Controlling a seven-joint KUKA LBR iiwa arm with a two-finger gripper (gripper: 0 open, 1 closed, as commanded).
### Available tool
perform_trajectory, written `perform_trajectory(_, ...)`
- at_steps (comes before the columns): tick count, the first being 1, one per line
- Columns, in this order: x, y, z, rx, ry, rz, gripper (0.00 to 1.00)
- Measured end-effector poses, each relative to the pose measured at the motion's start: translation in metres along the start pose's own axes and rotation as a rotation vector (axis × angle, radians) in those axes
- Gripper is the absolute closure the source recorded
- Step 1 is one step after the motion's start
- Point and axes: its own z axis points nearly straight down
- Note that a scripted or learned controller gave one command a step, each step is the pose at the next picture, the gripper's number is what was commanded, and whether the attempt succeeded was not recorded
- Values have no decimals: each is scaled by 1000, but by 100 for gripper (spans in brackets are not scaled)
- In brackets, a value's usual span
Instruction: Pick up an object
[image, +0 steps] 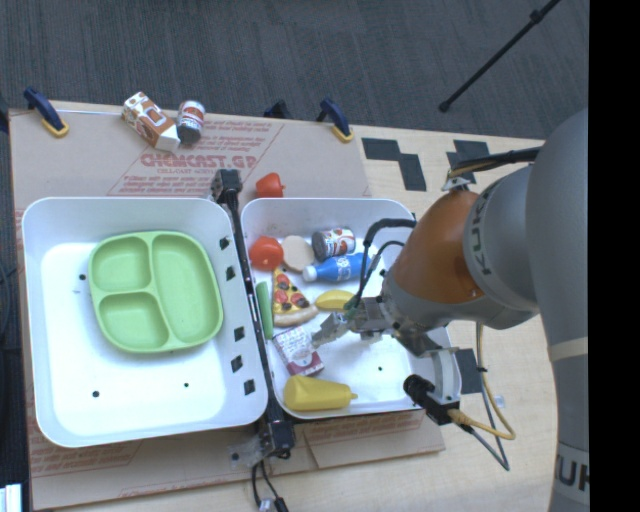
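— What was in the two bins when you looked?

— I counted two white bins on the desk (440, 150). The left bin (60, 400) held one green divided plate (155, 291) with three compartments. The right bin (395, 390) held the clutter: one red tomato-like piece (265, 251), one pale round piece (296, 250), one small can (334, 242) lying on its side, one blue bottle (340, 267) with a white cap, one pizza slice (289, 298), one green stick (264, 306) along the left wall, one yellow piece (334, 299) just beside the arm, one crumpled wrapper (298, 350) and one yellow wedge (318, 395) near the front wall.

— And outside the bins?

— One red piece (269, 185) sat on the cardboard sheet (200, 160) behind them, plus one small carton (148, 118) and one small can by the carton (191, 119) near the far edge. I counted three blue clamps (47, 110) along that edge.

— Any writing?

— Red print on the cardboard; I could not make it out with confidence. The can and bottle labels were too small for me.

— The pincer?

— My pincer (330, 328) sat low in the right bin, tips at the wrapper's upper edge, next to the pizza slice. I could not tell whether it was clenched or released, and I saw nothing lifted.
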Motion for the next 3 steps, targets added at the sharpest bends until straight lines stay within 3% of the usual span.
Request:
perform_trajectory(1, 1, 1, -10, 0, 0, -6, 100)
perform_trajectory(2, -58, 8, -52, -3, 0, 3, 100)
perform_trajectory(3, -58, 67, -191, -8, -3, 0, 100)
